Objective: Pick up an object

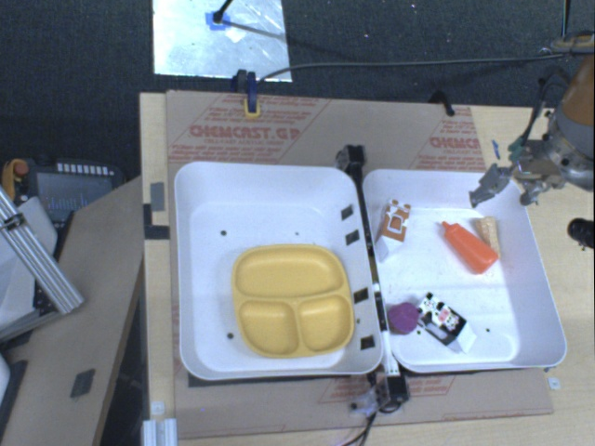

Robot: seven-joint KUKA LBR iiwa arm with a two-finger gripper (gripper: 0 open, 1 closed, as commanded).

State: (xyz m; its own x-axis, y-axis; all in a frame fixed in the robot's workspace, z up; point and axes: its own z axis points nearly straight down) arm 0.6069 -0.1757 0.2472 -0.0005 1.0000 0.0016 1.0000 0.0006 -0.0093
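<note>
The right bin (pixel 530 277) holds several small things. An orange bottle-shaped piece (pixel 468 246) lies near its far right, with a tan wedge (pixel 488 231) touching its right side. A white and orange block (pixel 396 219) sits by the divider. Near the front lie a purple blob (pixel 403 317) and a black and white toy (pixel 443 321), side by side. My gripper (pixel 509 190) hangs above the bin's far right corner, up and to the right of the orange piece. Its fingers are open and nothing is between them.
A yellow three-compartment tray (pixel 293 298) lies in the left bin (pixel 200 249). A black clip strip (pixel 363 249) runs along the divider between the bins. Cardboard (pixel 307 128) lies under both bins, and a cable crosses behind them.
</note>
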